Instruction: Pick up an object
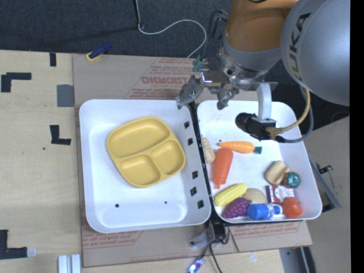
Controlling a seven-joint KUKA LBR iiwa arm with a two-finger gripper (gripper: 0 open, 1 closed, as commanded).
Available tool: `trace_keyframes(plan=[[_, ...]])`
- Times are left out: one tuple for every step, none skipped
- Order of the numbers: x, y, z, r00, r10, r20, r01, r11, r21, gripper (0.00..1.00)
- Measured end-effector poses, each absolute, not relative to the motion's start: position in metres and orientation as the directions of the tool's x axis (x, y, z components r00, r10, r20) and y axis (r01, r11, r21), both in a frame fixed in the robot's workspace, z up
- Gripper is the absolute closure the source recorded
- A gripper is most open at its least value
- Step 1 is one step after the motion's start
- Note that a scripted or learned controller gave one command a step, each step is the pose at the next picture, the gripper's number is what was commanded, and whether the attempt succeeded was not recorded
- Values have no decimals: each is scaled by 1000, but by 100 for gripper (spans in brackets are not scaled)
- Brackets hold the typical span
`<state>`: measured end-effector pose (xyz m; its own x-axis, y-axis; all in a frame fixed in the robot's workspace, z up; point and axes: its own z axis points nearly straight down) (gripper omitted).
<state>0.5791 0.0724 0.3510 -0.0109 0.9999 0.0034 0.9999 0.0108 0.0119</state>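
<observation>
As the arm leans in from the right, the scene reads as follows.

Arm: grey body with orange band (259, 10) fills the upper right, above the far edge of the right bin.
Left bin (96, 192): white and shallow, carrying a yellow divided plate (146, 151) tilted across its centre, nearer the far left corner than the near edge.
Right bin (301, 147): white, touching the left bin along a shared wall; toys crowd its near half.
Gripper (206, 97): over the far end of the shared wall, fingers spread apart, one tip (185, 99) toward the left bin, the other (223, 99) over the right bin's far left corner; nothing sits between them.
Large carrot (222, 166): orange, lying lengthwise beside the left wall of the right bin.
Small carrot (239, 147): orange with a green end, crosswise just beyond the large carrot, near the bin's centre.
Corn cob (230, 194): yellow, just in front of the large carrot.
Grapes (236, 209): purple, at the near edge, touching the corn cob.
Blue bottle (263, 211): lying along the near edge, beside the grapes.
Bread piece (274, 172): tan, by the right wall.
Red item (292, 207): near right corner; kind unclear.
Teal ball (292, 180): small, just beside the bread piece.
</observation>
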Motion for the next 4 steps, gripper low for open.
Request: trace_keyframes(plan=[[579,68,349,-5,1000,-3,1000,5,-8,100],[520,37,227,3,1000,-3,1000,-3,-22,100],[483,50,330,-4,1000,1,1000,4,2,100],[485,50,332,-4,1000,-3,1000,4,-10,100]])
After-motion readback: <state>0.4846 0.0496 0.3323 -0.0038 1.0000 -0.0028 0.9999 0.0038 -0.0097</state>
